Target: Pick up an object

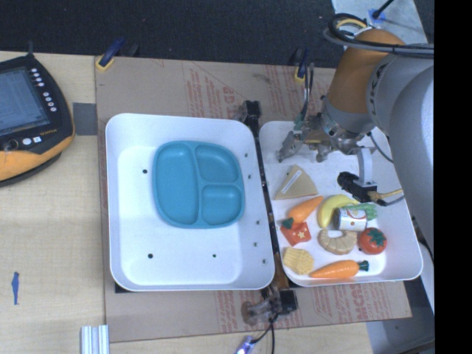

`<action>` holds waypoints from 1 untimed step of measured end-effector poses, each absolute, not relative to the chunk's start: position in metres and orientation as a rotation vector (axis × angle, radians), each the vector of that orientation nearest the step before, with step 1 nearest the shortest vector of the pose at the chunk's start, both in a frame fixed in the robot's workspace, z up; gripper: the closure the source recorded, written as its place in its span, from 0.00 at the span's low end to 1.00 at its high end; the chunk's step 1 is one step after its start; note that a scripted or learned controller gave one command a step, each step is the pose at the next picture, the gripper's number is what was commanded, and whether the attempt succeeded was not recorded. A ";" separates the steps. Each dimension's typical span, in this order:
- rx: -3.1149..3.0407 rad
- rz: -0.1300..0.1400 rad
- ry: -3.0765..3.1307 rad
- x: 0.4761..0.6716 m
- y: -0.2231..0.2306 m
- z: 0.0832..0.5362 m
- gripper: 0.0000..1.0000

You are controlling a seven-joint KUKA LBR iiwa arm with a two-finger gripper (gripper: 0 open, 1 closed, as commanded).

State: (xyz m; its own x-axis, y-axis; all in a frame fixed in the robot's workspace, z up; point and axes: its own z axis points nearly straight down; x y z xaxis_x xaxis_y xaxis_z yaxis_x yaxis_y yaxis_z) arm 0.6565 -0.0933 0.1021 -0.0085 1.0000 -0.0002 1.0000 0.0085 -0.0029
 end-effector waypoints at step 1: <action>-2.210 0.001 -2.234 0.657 -0.094 0.113 1.00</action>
